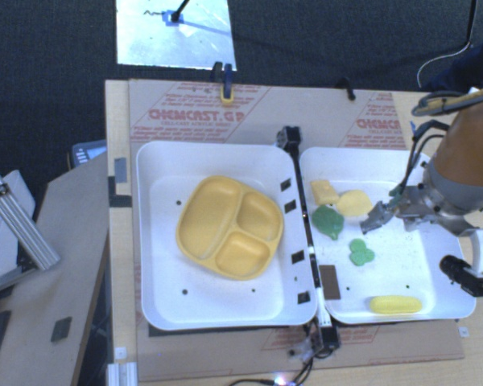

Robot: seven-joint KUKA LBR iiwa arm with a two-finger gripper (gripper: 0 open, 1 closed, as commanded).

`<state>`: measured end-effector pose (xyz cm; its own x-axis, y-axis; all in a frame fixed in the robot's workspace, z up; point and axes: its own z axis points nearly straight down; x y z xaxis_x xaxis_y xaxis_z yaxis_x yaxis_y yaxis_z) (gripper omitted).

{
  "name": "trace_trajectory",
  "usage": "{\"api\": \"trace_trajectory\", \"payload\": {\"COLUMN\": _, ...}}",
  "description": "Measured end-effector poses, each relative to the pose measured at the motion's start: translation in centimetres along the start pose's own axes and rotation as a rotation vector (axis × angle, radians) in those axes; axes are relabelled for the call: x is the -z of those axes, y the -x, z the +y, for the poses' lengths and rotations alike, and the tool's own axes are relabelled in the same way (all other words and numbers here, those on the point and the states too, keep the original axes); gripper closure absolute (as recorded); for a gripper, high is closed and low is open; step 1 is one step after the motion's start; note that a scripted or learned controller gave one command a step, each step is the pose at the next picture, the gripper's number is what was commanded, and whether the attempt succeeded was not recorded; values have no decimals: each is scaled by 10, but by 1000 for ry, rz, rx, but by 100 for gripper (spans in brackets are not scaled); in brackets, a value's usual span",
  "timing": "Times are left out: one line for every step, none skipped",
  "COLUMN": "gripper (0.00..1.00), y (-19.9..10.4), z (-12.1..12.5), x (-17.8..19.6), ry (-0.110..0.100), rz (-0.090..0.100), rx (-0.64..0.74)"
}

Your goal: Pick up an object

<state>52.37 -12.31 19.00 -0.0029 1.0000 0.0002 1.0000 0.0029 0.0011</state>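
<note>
Camera view: right bin (435,163) holds a pale yellow block (324,191), yellow disc (354,203), two green pieces (329,222) (361,253), yellow oblong (395,304). Gripper (376,218) just right of the disc, nothing between its tips; jaw state unclear. Left bin (157,215): yellow divided tray (229,227).

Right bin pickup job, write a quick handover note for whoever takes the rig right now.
Pincer: low over the right bin, nothing seen between its fingers.
Right bin holds: yellow block, pale yellow round piece, large green piece, small green piece, yellow oblong piece near the front edge.
Left bin: yellow divided tray.
Done: nothing lifted.
Left: grasp one object and raise it.
</note>
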Motion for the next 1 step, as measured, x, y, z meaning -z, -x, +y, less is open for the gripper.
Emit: {"api": "trace_trajectory", "payload": {"gripper": 0, "y": 44, "z": -31, "x": -109, "ry": -4, "rz": 1, "rx": -7}}
